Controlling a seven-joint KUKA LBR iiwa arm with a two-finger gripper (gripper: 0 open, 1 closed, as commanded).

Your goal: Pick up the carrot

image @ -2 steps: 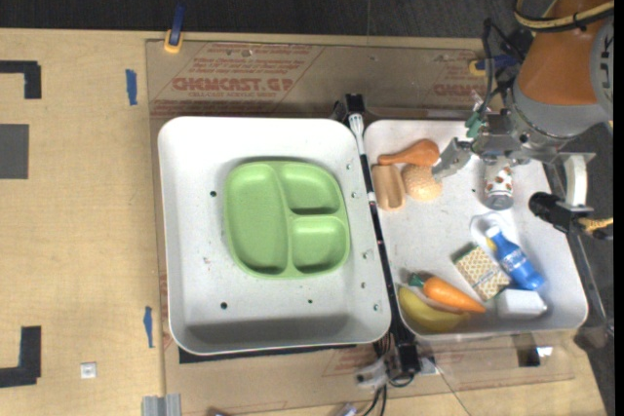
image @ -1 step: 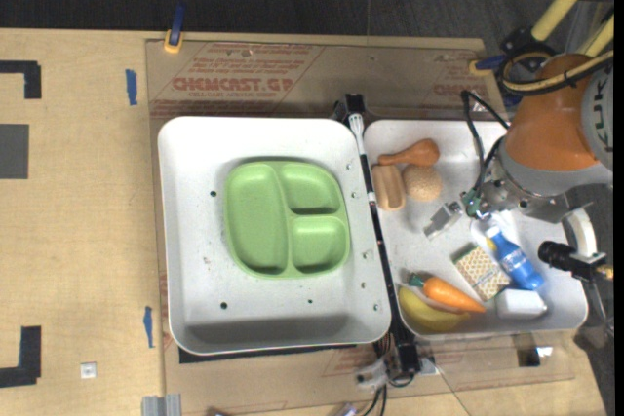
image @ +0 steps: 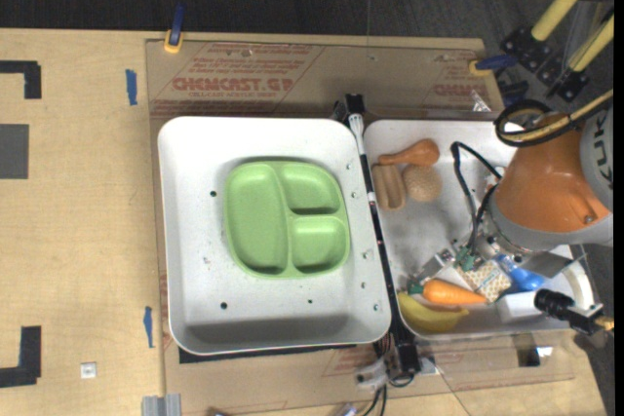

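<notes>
Crowding the right bin's [image: 444,133] near edge, the carrot [image: 454,293] lies on a banana [image: 429,315], hard against the front wall — little room on that side. Pincer [image: 475,255] hangs just above and right of the carrot; its opening cannot be told. Left bin [image: 185,209] holds a green divided plate [image: 288,216].

The carrot [image: 454,292] lies atop a banana [image: 429,314] in the right bin [image: 429,209] (front edge), gripper [image: 470,258] just above it.
</notes>
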